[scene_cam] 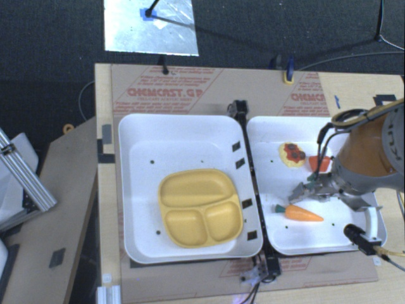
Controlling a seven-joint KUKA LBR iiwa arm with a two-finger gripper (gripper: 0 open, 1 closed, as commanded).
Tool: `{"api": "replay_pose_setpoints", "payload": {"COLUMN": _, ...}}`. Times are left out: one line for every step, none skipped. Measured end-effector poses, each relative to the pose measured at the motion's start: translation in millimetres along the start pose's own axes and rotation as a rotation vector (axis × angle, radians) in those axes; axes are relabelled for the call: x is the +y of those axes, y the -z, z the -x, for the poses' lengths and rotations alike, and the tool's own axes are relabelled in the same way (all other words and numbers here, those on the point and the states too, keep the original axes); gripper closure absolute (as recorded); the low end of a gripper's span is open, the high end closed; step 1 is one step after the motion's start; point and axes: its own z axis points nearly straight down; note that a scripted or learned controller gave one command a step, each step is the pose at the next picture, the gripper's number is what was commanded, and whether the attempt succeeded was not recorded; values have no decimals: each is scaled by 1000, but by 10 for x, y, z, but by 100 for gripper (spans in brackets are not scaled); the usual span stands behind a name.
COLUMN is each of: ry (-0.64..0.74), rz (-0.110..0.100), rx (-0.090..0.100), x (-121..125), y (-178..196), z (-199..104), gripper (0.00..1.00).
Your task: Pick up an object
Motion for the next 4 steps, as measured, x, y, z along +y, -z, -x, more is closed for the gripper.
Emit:
{"api": "replay_pose_setpoints", "payload": {"ry": 1, "rz": 4, "rx": 0, "x": 16, "y": 126, "z": -5, "gripper": 100}}
{"api": "replay_pose_setpoints", "payload": {"ry": 5, "rz": 7, "rx": -2, "x": 118, "y": 675, "z": -67, "gripper": 100}}
{"api": "replay_pose_setpoints", "payload": {"ry": 4, "rz": 6, "rx": -3, "x": 164, "y": 1206, "z": 35, "gripper": 100}}
{"api": "replay_pose_setpoints", "payload": {"ry": 5, "rz": 6, "rx": -2, "x": 219, "y": 1650, "z": 16, "gripper": 100}}
